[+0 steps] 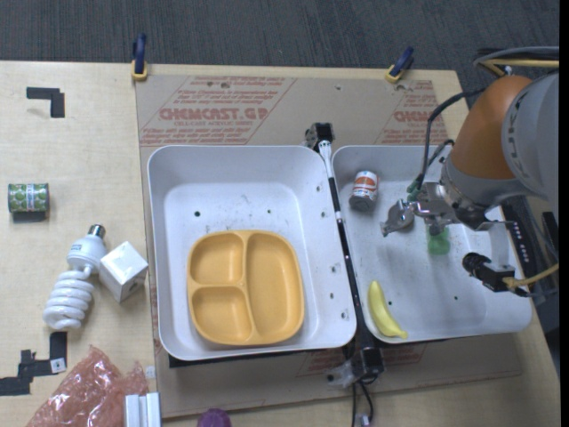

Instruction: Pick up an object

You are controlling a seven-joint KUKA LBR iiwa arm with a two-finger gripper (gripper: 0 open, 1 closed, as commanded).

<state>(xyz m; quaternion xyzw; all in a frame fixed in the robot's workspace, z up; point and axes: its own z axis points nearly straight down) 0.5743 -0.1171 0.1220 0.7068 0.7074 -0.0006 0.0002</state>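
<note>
We look down on a pale wooden tabletop (80, 158) that runs out to the left. Beyond its far edge lies a dark grey carpeted floor (267, 12). A brown cardboard sheet (231, 105) printed with red lettering covers the middle of the tabletop, held at its far edge by two blue clamps, the left clamp (140, 56) and the right clamp (401, 62). We see a black L-shaped mark (49, 99) on the wood near the far left, and more black marks (31, 369) by the near left corner. The light is even and soft, with faint shadows.
</note>
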